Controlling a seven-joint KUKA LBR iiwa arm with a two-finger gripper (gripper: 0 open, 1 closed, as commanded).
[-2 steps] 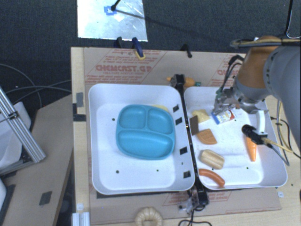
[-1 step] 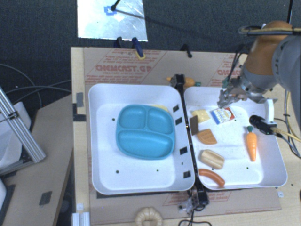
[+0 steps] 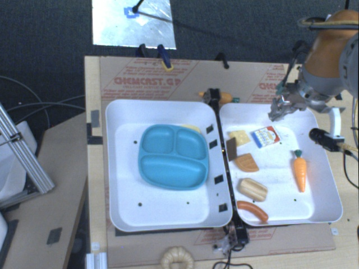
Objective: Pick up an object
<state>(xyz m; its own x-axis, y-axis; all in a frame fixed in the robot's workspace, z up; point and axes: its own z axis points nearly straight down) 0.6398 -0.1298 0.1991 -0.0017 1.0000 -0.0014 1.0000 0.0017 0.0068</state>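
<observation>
From above, the claw [image 3: 279, 112] hangs over the far edge of the right bin [image 3: 322, 206]; nobody can tell whether it is open or closed. The carrot [image 3: 300, 173] lies in that bin, near a little box [image 3: 265, 137].

1. The light is even and fairly bright, coming from overhead, with a cool, slightly washed-out tint.
2. The two white bins [image 3: 168, 220] are the brightest patches, close to blown out, so their floors look flat and without texture.
3. A shiny silver sheet [image 3: 133, 15] at the top throws back patchy glare.
4. Shadows are soft and short: a faint one lies under the blue tray [image 3: 171, 156], and small ones beside the carrot [image 3: 300, 172].
5. The picture is grainy and a little soft throughout; the arm [image 3: 331, 49] looks slightly blurred.
</observation>
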